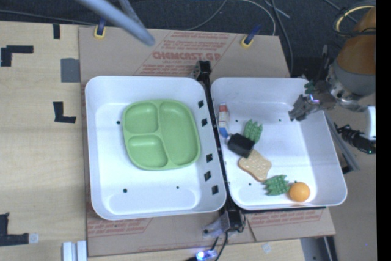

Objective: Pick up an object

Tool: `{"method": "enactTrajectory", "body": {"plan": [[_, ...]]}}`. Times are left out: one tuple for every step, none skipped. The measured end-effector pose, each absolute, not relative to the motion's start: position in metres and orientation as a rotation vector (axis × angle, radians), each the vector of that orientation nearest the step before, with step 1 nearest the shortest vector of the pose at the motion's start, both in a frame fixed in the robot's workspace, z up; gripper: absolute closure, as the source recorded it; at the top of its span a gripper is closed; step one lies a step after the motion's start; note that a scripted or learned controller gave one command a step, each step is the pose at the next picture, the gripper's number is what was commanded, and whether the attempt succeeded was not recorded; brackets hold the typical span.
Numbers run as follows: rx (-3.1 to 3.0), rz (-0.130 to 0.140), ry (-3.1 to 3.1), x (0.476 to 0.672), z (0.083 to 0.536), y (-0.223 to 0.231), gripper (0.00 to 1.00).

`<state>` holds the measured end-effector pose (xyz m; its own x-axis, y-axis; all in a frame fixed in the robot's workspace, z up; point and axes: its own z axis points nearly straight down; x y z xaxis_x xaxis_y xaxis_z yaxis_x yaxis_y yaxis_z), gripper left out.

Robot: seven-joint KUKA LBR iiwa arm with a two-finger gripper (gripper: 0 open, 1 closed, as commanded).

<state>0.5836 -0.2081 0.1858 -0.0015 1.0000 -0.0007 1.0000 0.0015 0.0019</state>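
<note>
Two white bins are seen side by side on the bench (36,131). In the left bin (98,150), one green divided plate (162,134) is laid. In the right bin (317,156), six small things are counted: a red-and-white tube (223,118), hard to make out, a green leafy toy (252,131), a black block (241,145), a toast slice (255,166), a second green toy (276,184) and an orange ball (299,192). The pincer (300,108) is seen at the right bin's upper right rim, well apart from them; its opening cannot be told, nothing visibly held. The arm is cut off at the right edge.
</note>
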Motion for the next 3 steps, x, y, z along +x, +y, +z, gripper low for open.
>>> {"method": "enactTrajectory", "body": {"plan": [[2.217,0.003,2.22,0.585,0.239,-0.208,1.0],[2.217,-0.001,2.228,0.579,0.232,-0.149,1.0],[2.218,-0.003,2.229,0.563,0.22,-0.094,1.0]]}}
